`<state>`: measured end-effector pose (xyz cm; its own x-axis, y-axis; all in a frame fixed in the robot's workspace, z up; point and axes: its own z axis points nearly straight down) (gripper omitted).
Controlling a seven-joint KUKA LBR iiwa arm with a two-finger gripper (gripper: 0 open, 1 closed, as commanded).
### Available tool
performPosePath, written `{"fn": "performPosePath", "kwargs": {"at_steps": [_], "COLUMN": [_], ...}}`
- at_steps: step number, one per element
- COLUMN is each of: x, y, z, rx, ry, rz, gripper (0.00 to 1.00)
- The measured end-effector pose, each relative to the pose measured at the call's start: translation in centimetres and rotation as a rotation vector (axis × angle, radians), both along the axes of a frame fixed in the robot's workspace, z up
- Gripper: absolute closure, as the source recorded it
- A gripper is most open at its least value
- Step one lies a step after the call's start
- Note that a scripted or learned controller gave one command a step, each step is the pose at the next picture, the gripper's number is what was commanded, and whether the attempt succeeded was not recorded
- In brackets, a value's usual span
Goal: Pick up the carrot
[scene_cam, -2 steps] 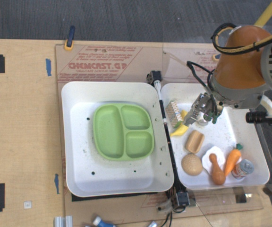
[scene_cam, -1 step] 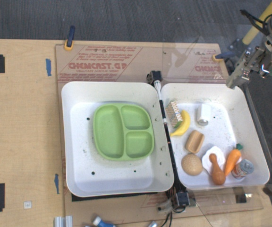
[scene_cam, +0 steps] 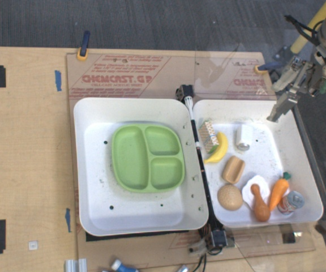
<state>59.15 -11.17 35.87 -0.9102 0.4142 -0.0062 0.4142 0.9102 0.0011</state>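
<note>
One carrot [scene_cam: 278, 192] sits at 4 o'clock in the right bin [scene_cam: 265, 222], beside a drumstick [scene_cam: 258, 203]. Gripper [scene_cam: 278, 111] at bin's 1 o'clock, holds nothing; open/shut can't tell. Approach step; next: move to 5 o'clock, descend over carrot.

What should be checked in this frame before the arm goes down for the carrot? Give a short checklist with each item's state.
1. Carrot in view, lying in the right bin near its lower right corner: ok.
2. Gripper above the carrot: not ok, it sits at the bin's upper right edge, far from it.
3. Room around the carrot: not ok, a drumstick-shaped toy lies close on one side and a small clear cup on the other.
4. Nothing lying on top of the carrot: ok.
5. Gripper free of any object: ok, nothing between the fingers.
6. Finger opening wide enough: cannot tell.
</note>
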Motion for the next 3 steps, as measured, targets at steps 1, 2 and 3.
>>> {"fn": "performPosePath", "kwargs": {"at_steps": [1,2,3], "x": [-7.5,-8.4,-9.1], "y": [-5.1,-11.1,-8.9], "z": [-19.7,-25.8,-26.9], "rx": [0.004,0.004,-0.001], "ry": [0.011,0.008,0.0], "rz": [0.447,0.266,0.042], "gripper": [0.0,0.0,0.0]}}
